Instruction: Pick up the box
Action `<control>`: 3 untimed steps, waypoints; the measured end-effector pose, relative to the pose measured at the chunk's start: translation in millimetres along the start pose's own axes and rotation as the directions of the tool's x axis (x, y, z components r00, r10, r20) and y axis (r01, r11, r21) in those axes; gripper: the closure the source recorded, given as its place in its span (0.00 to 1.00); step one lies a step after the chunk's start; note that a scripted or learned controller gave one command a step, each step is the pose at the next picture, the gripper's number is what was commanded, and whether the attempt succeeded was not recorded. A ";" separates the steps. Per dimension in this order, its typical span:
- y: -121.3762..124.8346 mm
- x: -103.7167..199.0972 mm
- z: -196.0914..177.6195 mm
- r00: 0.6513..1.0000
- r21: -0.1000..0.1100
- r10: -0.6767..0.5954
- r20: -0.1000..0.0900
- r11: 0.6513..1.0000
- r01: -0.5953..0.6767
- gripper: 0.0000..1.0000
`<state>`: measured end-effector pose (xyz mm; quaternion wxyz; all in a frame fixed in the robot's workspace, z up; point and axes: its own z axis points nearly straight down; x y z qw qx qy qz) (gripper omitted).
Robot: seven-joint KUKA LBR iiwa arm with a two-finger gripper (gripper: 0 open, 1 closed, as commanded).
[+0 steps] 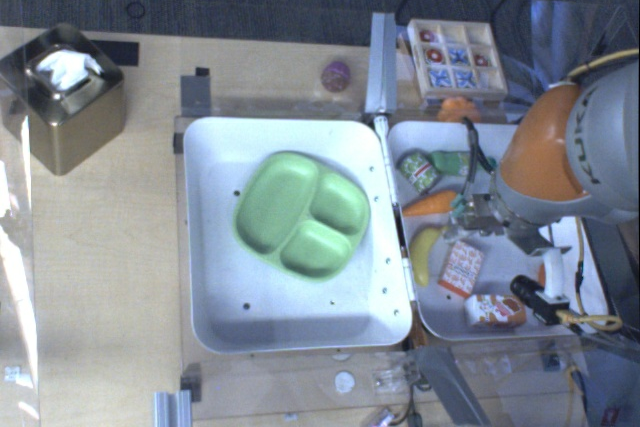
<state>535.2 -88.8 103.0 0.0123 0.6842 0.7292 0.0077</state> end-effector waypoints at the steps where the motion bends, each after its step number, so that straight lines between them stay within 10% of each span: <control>1: -0.1 -0.1 0.0 1.000 0.000 0.000 0.000 1.000 0.000 0.00; 2: -42.2 -5.1 11.1 1.000 0.006 0.000 -0.001 1.000 0.000 0.00; 3: -39.2 -5.6 -0.2 1.000 -0.001 -0.002 0.001 1.000 0.002 1.00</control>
